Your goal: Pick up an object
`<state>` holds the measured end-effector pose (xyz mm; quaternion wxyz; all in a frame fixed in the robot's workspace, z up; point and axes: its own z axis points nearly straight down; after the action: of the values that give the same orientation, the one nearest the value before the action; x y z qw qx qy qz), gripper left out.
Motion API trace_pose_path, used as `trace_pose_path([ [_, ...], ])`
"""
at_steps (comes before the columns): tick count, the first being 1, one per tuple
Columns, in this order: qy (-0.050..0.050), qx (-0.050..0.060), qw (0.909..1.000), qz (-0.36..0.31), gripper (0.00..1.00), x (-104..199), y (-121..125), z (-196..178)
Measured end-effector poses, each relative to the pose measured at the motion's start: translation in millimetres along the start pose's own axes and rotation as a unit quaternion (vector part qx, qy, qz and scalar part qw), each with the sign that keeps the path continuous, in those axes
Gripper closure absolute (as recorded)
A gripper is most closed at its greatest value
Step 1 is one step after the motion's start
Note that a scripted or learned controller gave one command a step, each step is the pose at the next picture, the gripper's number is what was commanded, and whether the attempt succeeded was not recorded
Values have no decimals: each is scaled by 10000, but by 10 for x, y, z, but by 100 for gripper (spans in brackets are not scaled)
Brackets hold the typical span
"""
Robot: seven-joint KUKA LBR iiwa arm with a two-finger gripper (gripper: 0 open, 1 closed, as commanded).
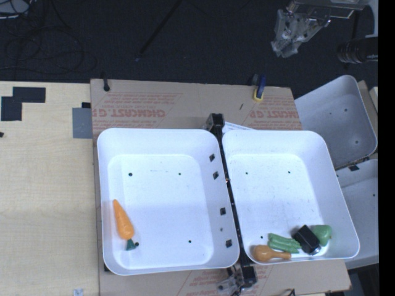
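A: Nearest edge first. What sits in the right bin (333,165)?

B: A cluster at its 5 o'clock corner. A tan pear-shaped piece (270,253) lies closest to the rim, stem toward 3 o'clock. Just behind it a green pod-like piece (283,243); a black block (306,238) touches that, tilted; a rounder green item (321,232) pokes out at the block's 2 o'clock side.

A: Left bin (102,184)?

B: An orange carrot (122,220) at 7 o'clock, near the left wall, narrow tip toward 12, dark green stub toward 5.

A: Between the bins?

B: They touch along a dark seam with small black clips (223,211). Both rest on a cardboard sheet (185,106) with red print, laid on the tabletop (43,184).

A: Farther back?

B: A blue-and-yellow clamp (260,87) on the cardboard's far edge, toward 1 o'clock. A grey metal panel (339,113) at 3 o'clock of the right bin.

A: And the gripper?

B: The gripper (290,39) hangs at the far 1 o'clock, over the dark floor, well apart from both bins. Nothing visible between its fingers; too blurred to tell how far apart they stand.
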<state>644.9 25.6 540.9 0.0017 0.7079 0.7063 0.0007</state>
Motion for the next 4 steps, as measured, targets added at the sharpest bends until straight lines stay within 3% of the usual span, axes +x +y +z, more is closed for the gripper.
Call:
trace_pose_path([
  [1,17,41,10000,-73,100,1320,-21,148],
  [2,11,30,10000,-52,100,2233,-22,35],
  [3,-36,114,9999,42,100,1096,-24,1463],
  [4,-7,24,10000,25,100,352,-285,1069],
])
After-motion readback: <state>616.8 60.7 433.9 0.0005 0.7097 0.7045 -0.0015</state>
